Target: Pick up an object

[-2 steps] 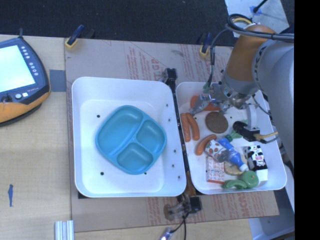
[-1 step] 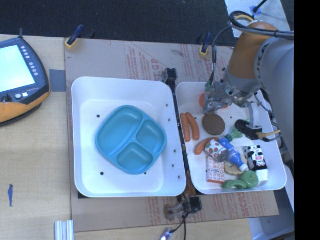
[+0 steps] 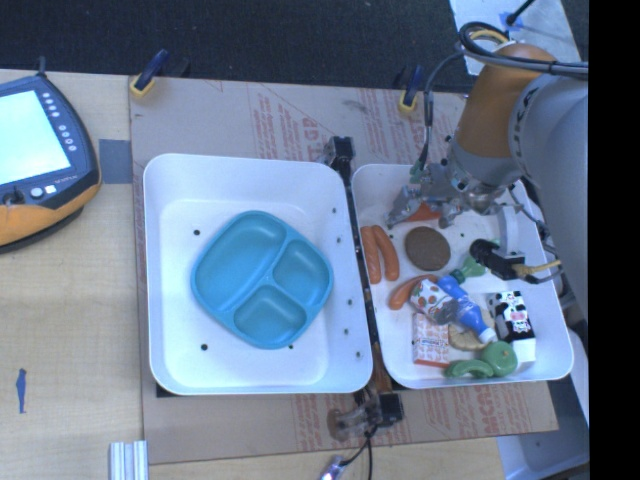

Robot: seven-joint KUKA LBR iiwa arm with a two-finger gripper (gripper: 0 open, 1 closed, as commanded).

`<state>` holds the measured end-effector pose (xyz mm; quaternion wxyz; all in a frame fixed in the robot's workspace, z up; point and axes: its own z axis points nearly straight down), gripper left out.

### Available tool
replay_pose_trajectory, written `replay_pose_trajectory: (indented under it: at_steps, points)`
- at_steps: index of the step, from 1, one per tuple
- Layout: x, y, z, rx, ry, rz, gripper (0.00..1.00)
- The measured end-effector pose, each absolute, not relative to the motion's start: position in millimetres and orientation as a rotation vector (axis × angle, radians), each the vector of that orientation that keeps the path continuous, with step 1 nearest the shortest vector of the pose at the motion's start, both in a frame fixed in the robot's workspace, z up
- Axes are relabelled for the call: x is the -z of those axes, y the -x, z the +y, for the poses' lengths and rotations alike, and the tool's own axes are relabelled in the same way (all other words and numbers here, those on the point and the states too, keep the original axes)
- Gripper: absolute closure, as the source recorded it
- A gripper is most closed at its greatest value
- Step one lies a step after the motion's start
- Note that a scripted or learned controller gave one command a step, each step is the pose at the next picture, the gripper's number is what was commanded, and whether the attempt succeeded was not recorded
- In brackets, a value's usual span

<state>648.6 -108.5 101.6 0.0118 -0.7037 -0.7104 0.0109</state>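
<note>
Crowded into the right bin (image 3: 560, 368) — candidates for picking: two sausages (image 3: 379, 253) side by side near its left wall, a brown round patty (image 3: 428, 248) just beside them, a blue bottle (image 3: 463, 305) lying across a printed packet (image 3: 430, 343), a green curved piece (image 3: 480, 366) at the near edge, a small black-and-white carton (image 3: 513, 318) to the right. Hung low over the bin's far end, just beyond the patty — the gripper (image 3: 432, 200), apparently placed to come down on something there, perhaps the small orange bit (image 3: 427, 211) under it. Could not be told whether open or closed; nothing seen held. Kept apart in the left bin (image 3: 160, 268): a blue divided plate (image 3: 262, 279), flat and alone.
</note>
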Motion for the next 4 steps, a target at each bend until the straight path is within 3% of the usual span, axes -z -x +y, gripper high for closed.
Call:
replay_pose_trajectory:
  at_steps: [1, 2, 3, 4]
  points:
    - [-111.7, -648.5, -109.4, -0.035, 2.193, -2.216, 1.00]
    - [-111.9, -648.7, -109.3, -0.035, 2.193, -2.217, 0.00]
    - [-122.3, -649.2, -110.2, -0.032, 2.195, -2.220, 1.00]
    - [-122.2, -649.2, -110.2, -0.033, 2.195, -2.221, 0.00]
